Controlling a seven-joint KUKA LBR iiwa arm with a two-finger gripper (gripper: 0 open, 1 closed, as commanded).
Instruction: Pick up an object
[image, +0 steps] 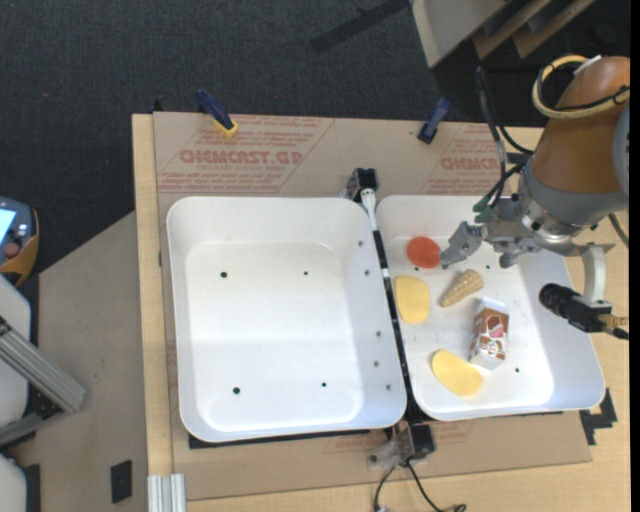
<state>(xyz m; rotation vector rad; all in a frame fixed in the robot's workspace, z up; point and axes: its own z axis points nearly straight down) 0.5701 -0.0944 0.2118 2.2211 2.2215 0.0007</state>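
Objects for picking all lie in the right-hand shallow white bin (560, 395): a round red-orange piece (424, 251) near its upper left, a pale yellow oval piece (411, 299) against the divider side, a tan cone-shaped piece (461, 288) beside it, a brown-and-white packet (489, 334) further toward me, and a flat yellow disc (457, 373) near the bin's front edge. The left-hand white bin (190, 240) sits alongside it.

From my seat, the grey arm with the orange band hangs over the right bin's upper half, and the two-finger gripper (485, 243) sits above the gap between the red-orange piece and the cone. Nothing is visible between the jaws; whether they are spread or closed I cannot tell at this angle.

I judge this to be the approach step, with no grasp made yet. The nearest candidates are the red-orange piece and the cone. The next move calls for centring over one of them, descending straight, and closing without nudging its neighbour, since these pieces lie near each other.
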